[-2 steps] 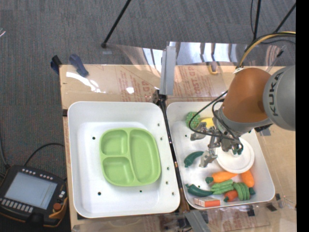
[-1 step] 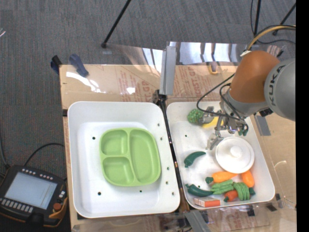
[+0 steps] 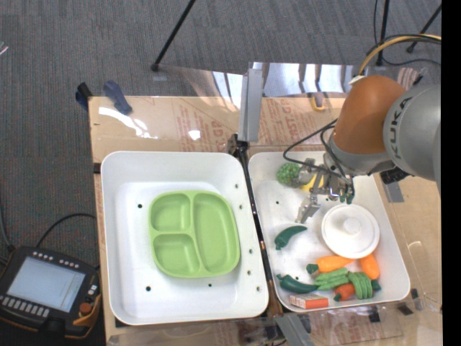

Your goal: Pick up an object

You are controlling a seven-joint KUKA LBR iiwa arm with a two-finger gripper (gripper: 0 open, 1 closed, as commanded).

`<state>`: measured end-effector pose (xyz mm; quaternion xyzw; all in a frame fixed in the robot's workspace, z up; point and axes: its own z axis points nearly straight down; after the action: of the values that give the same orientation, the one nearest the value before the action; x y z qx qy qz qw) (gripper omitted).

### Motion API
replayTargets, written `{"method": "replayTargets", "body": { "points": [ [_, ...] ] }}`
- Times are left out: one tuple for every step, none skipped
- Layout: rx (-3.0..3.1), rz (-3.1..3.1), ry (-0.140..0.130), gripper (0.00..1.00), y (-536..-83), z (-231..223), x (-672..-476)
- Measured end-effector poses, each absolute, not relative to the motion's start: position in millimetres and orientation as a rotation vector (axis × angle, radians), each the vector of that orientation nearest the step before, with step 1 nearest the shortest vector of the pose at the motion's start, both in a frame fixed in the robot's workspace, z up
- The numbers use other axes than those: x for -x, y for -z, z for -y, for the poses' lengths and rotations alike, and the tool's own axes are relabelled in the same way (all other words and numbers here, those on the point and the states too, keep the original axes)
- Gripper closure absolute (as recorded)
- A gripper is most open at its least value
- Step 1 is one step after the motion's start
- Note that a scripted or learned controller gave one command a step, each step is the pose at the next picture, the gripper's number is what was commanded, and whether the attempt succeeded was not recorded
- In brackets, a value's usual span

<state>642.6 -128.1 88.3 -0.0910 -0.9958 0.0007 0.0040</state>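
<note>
My gripper (image 3: 318, 199) hangs low over the back of the right bin (image 3: 389, 215), under the arm's orange band. Just left of it lies a green broccoli piece (image 3: 288, 173). A yellow item (image 3: 310, 183) is partly hidden beneath the gripper. A dark green pepper (image 3: 288, 235) lies a little in front of the gripper, apart from it. To its front right stands a round white lidded bowl (image 3: 350, 229). I see nothing held.
The front of the right bin holds two carrots (image 3: 333, 263), green beans (image 3: 354, 281), a dark green cucumber (image 3: 297, 284) and a small orange box (image 3: 311, 303). The left bin (image 3: 122, 193) carries a light green divided plate (image 3: 194, 234). A teach pendant (image 3: 47, 287) lies at far left.
</note>
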Motion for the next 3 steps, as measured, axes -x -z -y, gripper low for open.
{"method": "replayTargets", "body": {
  "points": [
    [0.588, 3.081, -0.002, 0.00, -87.9, 106.7, -637.6],
    [0.783, 3.042, 0.001, 0.00, -87.3, 86.9, -583.6],
    [0.981, 2.984, 0.000, 0.00, -87.3, 110.7, -585.5]
  ]
}}
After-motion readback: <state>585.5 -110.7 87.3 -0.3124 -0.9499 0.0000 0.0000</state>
